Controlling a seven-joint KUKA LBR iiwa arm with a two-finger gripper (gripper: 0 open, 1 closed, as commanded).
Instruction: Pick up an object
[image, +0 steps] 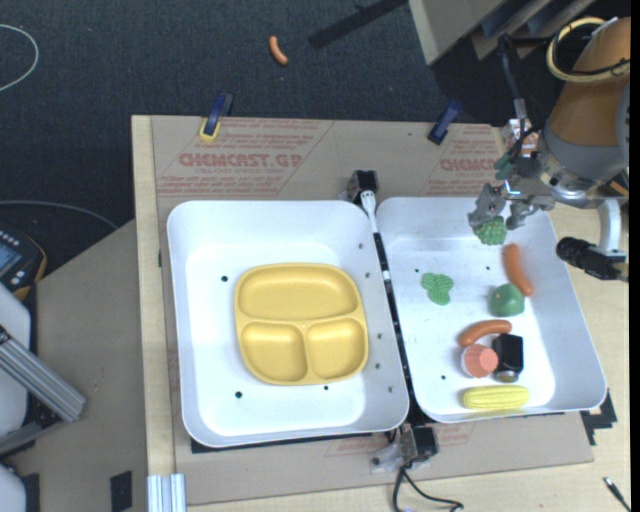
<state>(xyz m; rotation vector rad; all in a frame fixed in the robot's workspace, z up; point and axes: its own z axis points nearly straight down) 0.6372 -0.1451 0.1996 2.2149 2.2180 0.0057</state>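
Observation:
My gripper (495, 222) hangs over the far part of the right bin (570, 350), with the grey wrist and orange band rising to the upper right. A small green broccoli-like piece (491, 234) sits between its fingertips, and the fingers are shut on it. Loose on the right bin's floor lie another green leafy piece (437, 288), a green round fruit (507, 298), an orange carrot-like stick (515, 268), a red sausage (485, 331), a pink round piece (479, 361), a black block (509, 353) and a yellow corn cob (495, 398).
The left bin (200, 250) holds a yellow three-compartment plate (300, 322). A black divider strip (385, 290) runs between the bins. Clamps sit at the board's far edge, and cables lie at the front.

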